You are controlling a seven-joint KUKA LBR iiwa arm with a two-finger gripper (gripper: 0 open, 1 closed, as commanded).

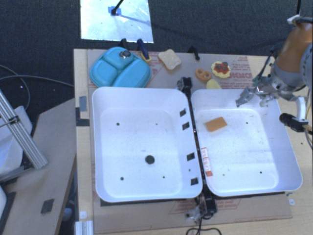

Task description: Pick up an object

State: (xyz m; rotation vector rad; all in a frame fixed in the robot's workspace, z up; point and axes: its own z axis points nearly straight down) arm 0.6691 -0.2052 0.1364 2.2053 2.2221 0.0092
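Bins are sitting side by side on the surface [83,131]: the left bin [105,102] and the right bin [288,177], their inner rims touching along a dark strip with black clips [188,141]. An orange block [215,124] is lying flat in the right bin, in its upper left part, near the dividing rim and apart from everything else. A small dark disc [149,159] is resting near the middle of the left bin's floor.

The arm [296,48] is reaching in from the right, its orange band showing above the grey wrist. The gripper [250,95] is hanging over the right bin's upper rim, up and to the right of the orange block and well clear of it. Its fingers are too small and blurred here, so I cannot tell whether they are spread or closed; nothing is showing between them.

Behind the bins, along the back of the surface, a blue divided tray [120,70] is lying to the left. A slice of toast [169,59] is sitting beside it, and further right a pretzel [203,74], a small round pizza-like toy [221,68] and a pale yellow piece [213,84] are clustering just beyond the right bin's top edge. A shiny sheet [98,13] is lying on the dark floor beyond the surface.
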